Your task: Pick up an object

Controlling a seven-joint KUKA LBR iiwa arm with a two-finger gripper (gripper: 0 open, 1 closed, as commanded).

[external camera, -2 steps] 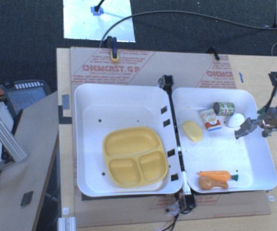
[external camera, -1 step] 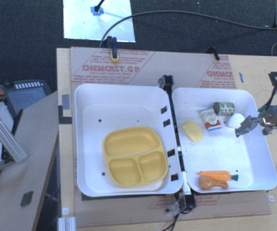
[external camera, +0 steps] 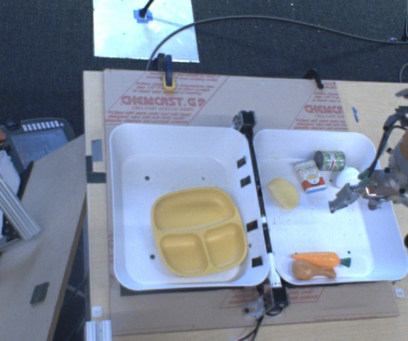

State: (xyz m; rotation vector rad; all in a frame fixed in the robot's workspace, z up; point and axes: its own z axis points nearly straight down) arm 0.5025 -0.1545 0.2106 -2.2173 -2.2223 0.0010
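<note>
The right bin point(external camera: 384, 258) holds several small objects. A pale yellow lemon-shaped piece point(external camera: 284, 192) lies near its left wall. A red and white carton point(external camera: 309, 175), a green can point(external camera: 330, 160) and a small white egg-like item point(external camera: 345, 177) sit at the back. An orange carrot point(external camera: 320, 259) with a tan piece point(external camera: 310, 271) beside it lies at the front. My gripper point(external camera: 354, 203) hovers over the middle right of this bin, just right of the lemon piece and below the egg. It is open, with nothing between its fingers.
The left bin point(external camera: 129, 190) holds a yellow divided plate point(external camera: 198, 229). Black clips point(external camera: 250, 183) run along the seam between the bins. The bare floor of the right bin point(external camera: 310, 226) lies between the lemon piece and the carrot.
</note>
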